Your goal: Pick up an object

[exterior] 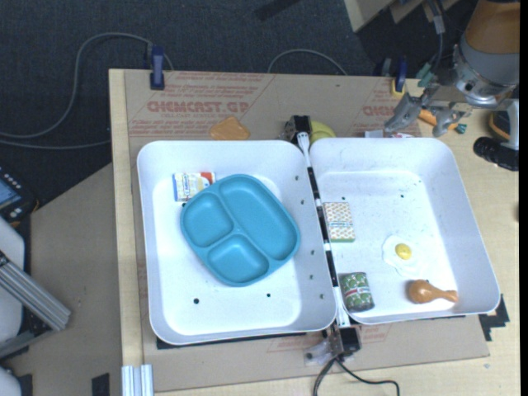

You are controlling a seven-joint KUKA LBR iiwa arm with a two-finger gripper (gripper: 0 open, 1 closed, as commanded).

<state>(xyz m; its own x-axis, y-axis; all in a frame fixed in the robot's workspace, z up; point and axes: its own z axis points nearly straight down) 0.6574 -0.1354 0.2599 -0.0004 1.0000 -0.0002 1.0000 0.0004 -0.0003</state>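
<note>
Camera view: you see the claw above the counter just beyond the right bin's far edge, fingers spread, nothing between them. In that bin, a patterned box lies against the left wall, a green packet sits at the near left corner, a fried egg lies mid-floor, and a drumstick rests by the near edge. The left bin holds a blue divided plate touching a small carton.

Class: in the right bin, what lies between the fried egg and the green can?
In the camera view, nothing lies between the fried egg and the green can: only bare white floor of the right bin. The chicken drumstick sits off to the side.
</note>
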